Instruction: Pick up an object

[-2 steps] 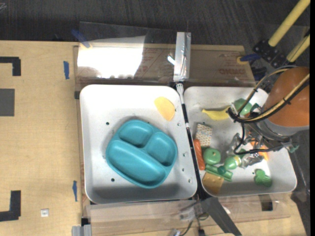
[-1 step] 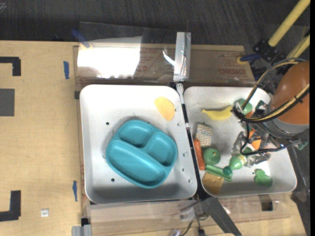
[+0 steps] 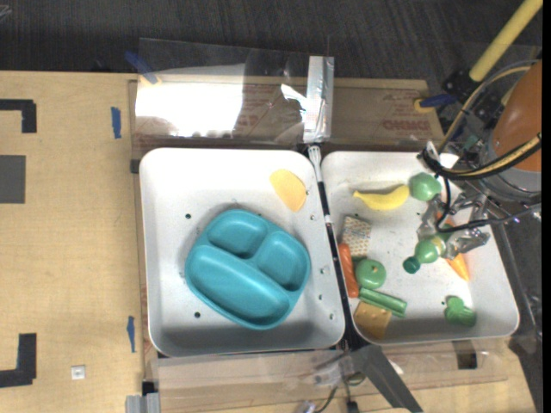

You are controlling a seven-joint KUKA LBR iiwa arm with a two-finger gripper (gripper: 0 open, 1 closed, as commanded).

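My gripper [image 3: 449,229] hangs low over the right side of the right bin [image 3: 499,308], reaching in from the right. Directly at its left tip lies a light green pear-shaped toy [image 3: 428,249] with a dark green end; I cannot tell whether they touch. A green ball [image 3: 424,186] sits just above the gripper, and an orange carrot piece [image 3: 460,266] pokes out just below it. A yellow banana [image 3: 383,198] lies at the back of this bin.
The right bin also holds a green apple [image 3: 370,273], a green cucumber [image 3: 382,300], an orange stick [image 3: 346,266], a speckled block [image 3: 356,233], a brown piece [image 3: 371,318] and a green piece [image 3: 460,311]. The left bin [image 3: 164,188] carries a teal divided plate [image 3: 248,267] and a yellow slice [image 3: 289,188].
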